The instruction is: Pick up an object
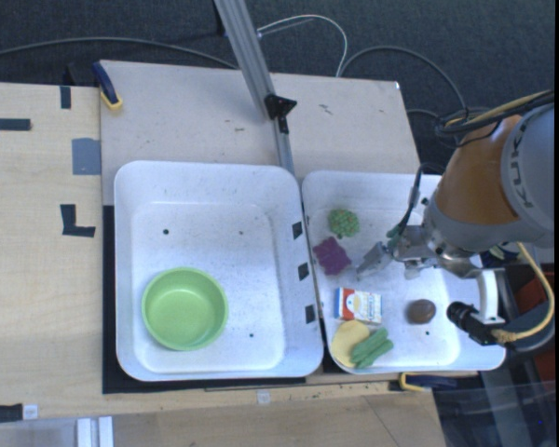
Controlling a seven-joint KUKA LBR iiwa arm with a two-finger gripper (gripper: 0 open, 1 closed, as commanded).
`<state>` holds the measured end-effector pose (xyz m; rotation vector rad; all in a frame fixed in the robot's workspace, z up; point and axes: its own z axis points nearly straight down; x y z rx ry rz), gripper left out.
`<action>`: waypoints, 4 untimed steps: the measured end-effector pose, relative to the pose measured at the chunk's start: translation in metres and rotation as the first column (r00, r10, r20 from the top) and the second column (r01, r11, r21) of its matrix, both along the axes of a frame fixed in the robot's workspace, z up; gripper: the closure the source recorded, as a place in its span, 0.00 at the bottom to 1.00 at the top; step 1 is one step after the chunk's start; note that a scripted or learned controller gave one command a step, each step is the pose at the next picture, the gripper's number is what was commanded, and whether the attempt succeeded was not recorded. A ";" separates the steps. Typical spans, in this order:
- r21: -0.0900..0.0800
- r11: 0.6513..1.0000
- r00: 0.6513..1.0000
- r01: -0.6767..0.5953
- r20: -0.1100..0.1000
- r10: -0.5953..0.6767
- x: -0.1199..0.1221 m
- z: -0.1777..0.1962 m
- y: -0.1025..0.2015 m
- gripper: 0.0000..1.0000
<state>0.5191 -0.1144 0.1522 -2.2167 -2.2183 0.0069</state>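
Note:
My gripper [389, 264] hangs over the middle of the right bin [466, 357], open, with only white bin floor between its fingers. A purple block [332, 255] lies just left of it, and a green knobbly ball [344, 222] sits a little farther up and left. Below the gripper is a red and white carton [358, 304], with a brown round piece [421, 312] to the carton's right. A yellow piece [348, 331] with a green pod [372, 347] resting on it occupies the bin's front left corner.
A green bowl [184, 307] stands in the left bin [205, 180], at its front left. A slanted metal pole [252, 49] comes down to the wall between the bins. The grey and orange arm [489, 189] covers the right bin's right side.

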 end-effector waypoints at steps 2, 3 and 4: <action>0.003 1.000 1.000 0.000 0.011 0.000 -0.005 -0.055 -0.006 0.00; 0.003 1.000 1.000 -0.001 0.013 0.001 -0.005 -0.045 -0.005 1.00; -0.001 1.000 1.000 0.000 0.010 0.000 -0.013 0.011 -0.006 1.00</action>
